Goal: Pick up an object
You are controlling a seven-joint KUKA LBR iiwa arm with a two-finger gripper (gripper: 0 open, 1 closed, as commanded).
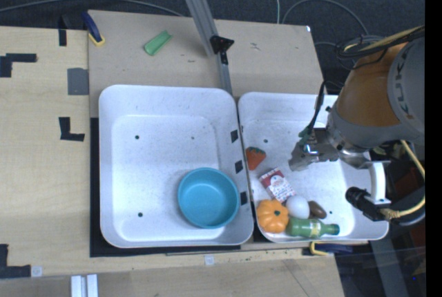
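Observation:
My gripper (302,156) hangs over the right bin (283,112), near its right side, above bare bin floor. Below and left of it lie a red-and-white packet (277,185), a red strawberry-like piece (255,157), an orange pumpkin (272,216), a white egg (298,206), a small brown item (317,209) and a green bottle (312,227) along the front wall. Nothing shows between the fingers.
The left bin (138,109) holds a blue bowl (207,197) at its front right corner. A green block (157,43) lies on the bench behind the bins. A grey pole (197,2) slants down to the divider between the bins.

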